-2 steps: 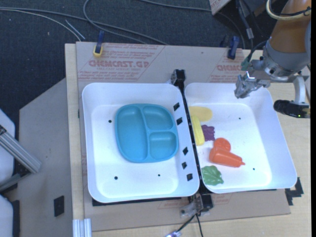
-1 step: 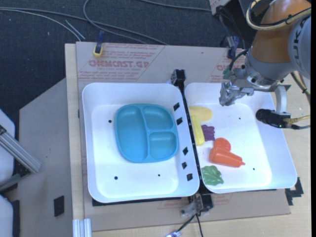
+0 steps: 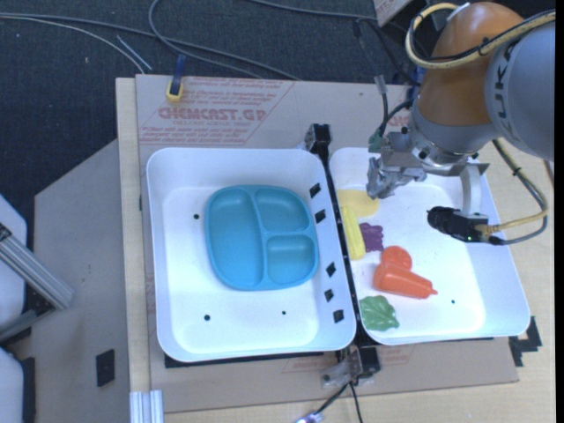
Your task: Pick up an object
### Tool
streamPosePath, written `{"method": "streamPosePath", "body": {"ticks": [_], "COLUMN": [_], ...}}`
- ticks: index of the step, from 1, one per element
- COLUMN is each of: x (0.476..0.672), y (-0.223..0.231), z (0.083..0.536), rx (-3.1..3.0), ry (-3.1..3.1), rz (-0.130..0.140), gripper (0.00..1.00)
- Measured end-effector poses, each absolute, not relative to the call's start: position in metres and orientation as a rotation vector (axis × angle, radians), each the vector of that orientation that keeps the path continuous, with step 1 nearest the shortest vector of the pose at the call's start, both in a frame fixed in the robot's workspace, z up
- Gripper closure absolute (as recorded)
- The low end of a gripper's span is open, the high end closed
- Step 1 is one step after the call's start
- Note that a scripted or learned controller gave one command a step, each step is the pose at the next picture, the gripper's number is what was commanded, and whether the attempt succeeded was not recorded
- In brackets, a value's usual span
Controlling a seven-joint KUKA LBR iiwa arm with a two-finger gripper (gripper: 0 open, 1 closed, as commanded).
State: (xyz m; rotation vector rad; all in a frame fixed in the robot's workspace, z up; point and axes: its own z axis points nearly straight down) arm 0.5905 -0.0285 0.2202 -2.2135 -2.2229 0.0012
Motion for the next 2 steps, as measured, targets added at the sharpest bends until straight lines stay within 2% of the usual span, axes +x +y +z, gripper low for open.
{"method": "streamPosePath", "body": {"ticks": [1,2], "x": [0.574,0.566], "y": [0.027,0.088], "z": [0.214,0.211], "rx": [-2.211,-2.210], "ry": [-2.224,-2.226], "rz": [0.001,0.001], "gripper": [1.00,1.00]}}
